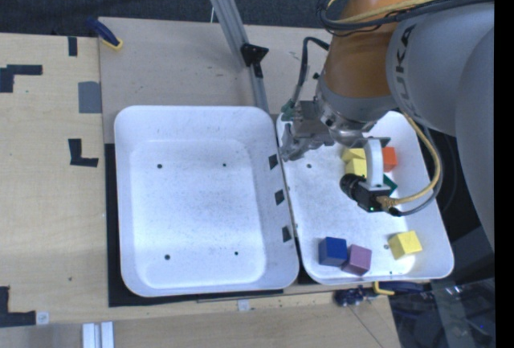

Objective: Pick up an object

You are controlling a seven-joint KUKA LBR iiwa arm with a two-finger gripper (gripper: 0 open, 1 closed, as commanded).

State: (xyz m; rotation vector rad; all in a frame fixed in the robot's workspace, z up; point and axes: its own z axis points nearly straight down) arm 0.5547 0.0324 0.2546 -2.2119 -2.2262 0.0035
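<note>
Pale wooden desk (48, 202) carries two shallow white bins; the grey arm's claw (299, 137) hangs over the right-hand bin (321, 202), its state impossible to tell. Nearest block, a yellow cube (354, 161), lies at four o'clock; blue (332, 250) and purple (358, 259) cubes at six.

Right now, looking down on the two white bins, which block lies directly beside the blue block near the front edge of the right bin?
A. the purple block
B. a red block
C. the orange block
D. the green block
A: in the right bin, the purple block sits right against the blue block, while the orange block and green block lie farther back by the arm.
</note>
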